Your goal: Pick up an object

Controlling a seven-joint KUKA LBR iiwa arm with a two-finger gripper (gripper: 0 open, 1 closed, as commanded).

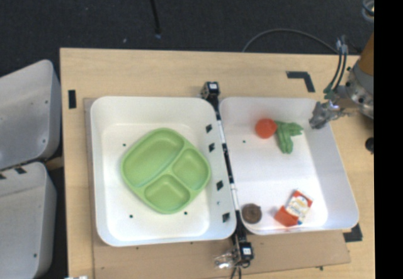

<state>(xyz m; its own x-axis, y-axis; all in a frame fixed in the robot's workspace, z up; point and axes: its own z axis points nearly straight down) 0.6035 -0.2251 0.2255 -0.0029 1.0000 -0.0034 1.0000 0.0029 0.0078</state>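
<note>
The end effector (320,115) hovers at the right bin's (327,164) far right edge, near the green toy (288,135) and red ball (266,128). Its state cannot be told. A green plate (165,170) lies in the left bin (107,145).

My gripper (319,115) sits at the top right edge of the right bin (327,164). The middle of that bin is bare, so I can pass there. A red ball (266,128) and a green toy (287,135) touch near the top. A brown disc (252,213) and a red packet (294,208) block the bottom. A green plate (165,170) covers most of the left bin (104,208).
</note>
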